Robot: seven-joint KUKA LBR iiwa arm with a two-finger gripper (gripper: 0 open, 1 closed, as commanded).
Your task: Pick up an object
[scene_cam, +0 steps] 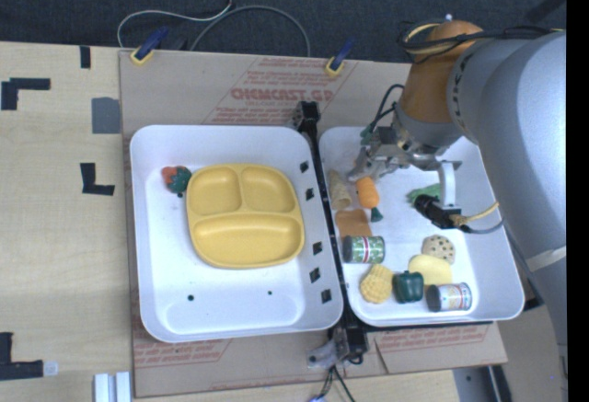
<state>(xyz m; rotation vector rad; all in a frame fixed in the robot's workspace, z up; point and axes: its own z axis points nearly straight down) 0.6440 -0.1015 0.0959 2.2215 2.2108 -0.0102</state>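
My gripper (372, 166) reaches down into the back left part of the right bin (502, 276). It hangs just above and behind a small orange carrot (367, 193). I cannot tell whether it touches the carrot. Beside the carrot on the left lies a pale beige piece (340, 193), and a brown bread slice (352, 223) sits just in front of it. The grey arm with its orange band (433, 87) covers the bin's back right corner.
The right bin also holds a green-labelled can (364, 249), a corn piece (375, 283), a green pepper (408, 286), a second can (449, 297), a cookie (439, 249) and a dark green item (431, 205). In the left bin (156, 299) lie a yellow divided plate (245, 214) and a red-green toy (175, 178).
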